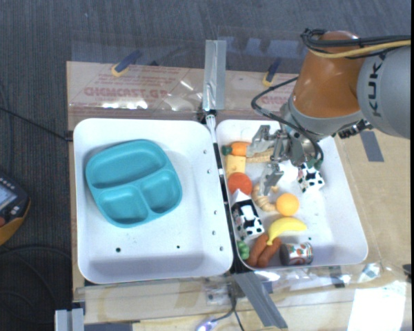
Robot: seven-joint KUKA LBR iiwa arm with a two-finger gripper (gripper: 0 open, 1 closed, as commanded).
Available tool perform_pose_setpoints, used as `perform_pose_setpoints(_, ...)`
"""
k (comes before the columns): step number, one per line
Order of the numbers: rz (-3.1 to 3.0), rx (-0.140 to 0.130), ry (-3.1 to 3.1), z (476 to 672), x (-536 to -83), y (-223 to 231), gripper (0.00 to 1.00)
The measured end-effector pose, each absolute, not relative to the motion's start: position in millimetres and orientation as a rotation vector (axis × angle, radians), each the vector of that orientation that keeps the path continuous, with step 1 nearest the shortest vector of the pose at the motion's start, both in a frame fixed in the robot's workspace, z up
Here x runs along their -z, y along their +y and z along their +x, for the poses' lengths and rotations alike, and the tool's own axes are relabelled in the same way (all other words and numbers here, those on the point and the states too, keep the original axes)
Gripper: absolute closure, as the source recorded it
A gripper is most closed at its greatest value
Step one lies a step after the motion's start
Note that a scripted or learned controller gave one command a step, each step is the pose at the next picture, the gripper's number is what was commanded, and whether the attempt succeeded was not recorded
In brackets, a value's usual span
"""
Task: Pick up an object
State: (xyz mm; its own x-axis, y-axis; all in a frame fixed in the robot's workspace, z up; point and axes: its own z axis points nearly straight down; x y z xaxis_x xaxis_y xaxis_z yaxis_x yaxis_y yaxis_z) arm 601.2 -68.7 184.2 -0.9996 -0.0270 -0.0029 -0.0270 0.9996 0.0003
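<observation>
Over the right bin (345, 205), the fingers (270, 158) blur into clutter; spread or pressed together, I cannot tell.

Grey arm (390, 88) lettered "KUKA", orange band (328, 74) above the metallic hand (279, 158), black cables looped alongside.

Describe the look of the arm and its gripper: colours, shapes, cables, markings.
The arm is bulky and rounded, with a grey shell bearing part of the dark KUKA lettering and a wide, glossy orange band above the wrist. Thin black cables loop over and around that band. The gripper is a small cluster of bare silver-grey metal parts with slim fingers and some dark fittings.
</observation>
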Motion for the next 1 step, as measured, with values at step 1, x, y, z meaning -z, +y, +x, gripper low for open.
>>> perform_pose_setpoints(1,-0.141,0.001,3.139,521.3,-129.5,-105.7,0.00)
